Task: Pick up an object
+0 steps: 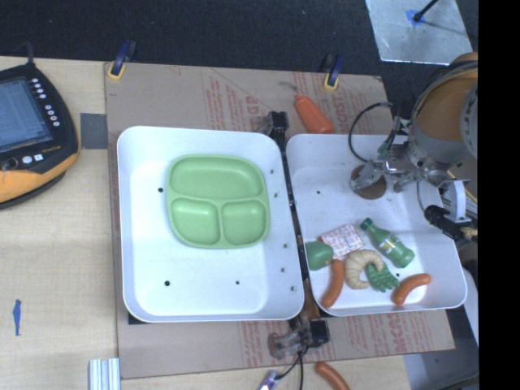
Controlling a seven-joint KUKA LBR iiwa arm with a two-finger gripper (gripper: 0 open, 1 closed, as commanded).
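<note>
Toy food lies heaped in the near part of the right bin [321, 157]: a green bottle [388, 244] with a pale label, a tan pretzel-like ring [361, 265], a red-and-white checked packet [342, 238], a green rounded piece [318, 255], a green leafy piece [380, 279], and two orange-red sausages [332, 283] [409, 288], one at the near-left and one against the near-right wall. No writing on them can be read.

Reaching in from the right, the grey arm with its orange band [443, 108] bends down over the far part of that bin, black cable looping beside the wrist. Its gripper [372, 180] sits low over the bin floor, well apart from the heap; whether it is wide or narrow I cannot tell.

In the left bin [138, 218] rests a green divided plate [218, 200]. Faint reddish print on the brown board [236, 92] beneath the bins is illegible. On the desk [57, 283] at left lies an orange-edged control pendant [28, 132].
</note>
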